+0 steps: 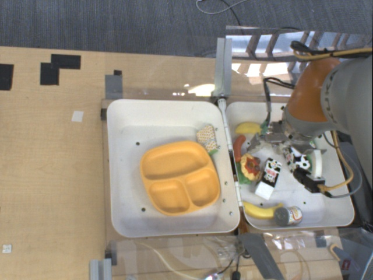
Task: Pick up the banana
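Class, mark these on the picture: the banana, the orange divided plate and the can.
banana [260,210]: camera view, middle of the peel.
orange divided plate [175,163]: camera view, floor of the large compartment.
can [289,216]: camera view, its side.

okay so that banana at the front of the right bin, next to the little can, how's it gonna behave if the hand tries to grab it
The banana looks smooth and curved, so it may pivot or slip sideways if pinched off-center. It lies flat, so it probably won't roll far. One end seems to touch the can, which lies on its side and could roll if nudged. The hand sits farther back in the right bin.
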### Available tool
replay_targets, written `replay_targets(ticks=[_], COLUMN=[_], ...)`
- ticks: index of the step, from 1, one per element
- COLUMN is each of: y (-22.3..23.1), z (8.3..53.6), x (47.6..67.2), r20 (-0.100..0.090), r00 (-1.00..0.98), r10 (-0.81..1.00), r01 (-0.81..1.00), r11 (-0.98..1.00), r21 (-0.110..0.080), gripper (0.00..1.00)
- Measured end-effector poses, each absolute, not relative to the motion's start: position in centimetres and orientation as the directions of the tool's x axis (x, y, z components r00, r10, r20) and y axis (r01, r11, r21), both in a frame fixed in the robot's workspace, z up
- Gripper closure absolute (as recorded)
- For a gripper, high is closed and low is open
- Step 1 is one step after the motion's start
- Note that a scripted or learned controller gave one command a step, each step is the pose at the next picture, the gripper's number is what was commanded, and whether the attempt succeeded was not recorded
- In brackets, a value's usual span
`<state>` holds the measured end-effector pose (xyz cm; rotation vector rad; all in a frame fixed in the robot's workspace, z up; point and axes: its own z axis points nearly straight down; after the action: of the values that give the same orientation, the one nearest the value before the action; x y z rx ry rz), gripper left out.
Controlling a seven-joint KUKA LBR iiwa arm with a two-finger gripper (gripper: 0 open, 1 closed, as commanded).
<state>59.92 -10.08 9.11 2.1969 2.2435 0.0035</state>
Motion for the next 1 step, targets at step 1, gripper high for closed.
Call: replay_targets(ticks=[1], y=[-9.00], z=[8.75], x=[66.69], r20=[0.003], r00=[-0.107], r10=[0.994], r01=[0.994], r11=[0.107], r21=[-0.018], gripper=[0.00])
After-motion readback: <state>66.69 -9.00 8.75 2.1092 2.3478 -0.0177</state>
